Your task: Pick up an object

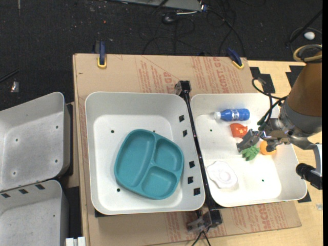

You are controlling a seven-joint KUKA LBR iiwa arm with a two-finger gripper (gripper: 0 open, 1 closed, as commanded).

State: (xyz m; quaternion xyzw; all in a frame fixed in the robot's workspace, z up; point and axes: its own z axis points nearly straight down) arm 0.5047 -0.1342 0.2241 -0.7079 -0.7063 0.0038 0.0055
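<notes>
Gripper (251, 143) reaching in over the right bin (292, 186), dark fingers low among small toys; whether spread or closed, impossible to tell. Nothing visibly held.

Right bin contents, placed relative to the gripper:
- blue bottle (233, 115) with white cap, lying on its side, just beyond toward the bin's far wall
- red object (238, 130), touching or nearly touching the fingers on the far side
- green object (250, 154), directly beneath the fingertips
- orange object (267, 147), just beside, toward the arm
- flat white object (222, 174), nearer the front wall, apart from the cluster

Left bin (102, 111), well away across the dark divider: one teal divided plate (148, 164) with three compartments, lying flat.
</notes>
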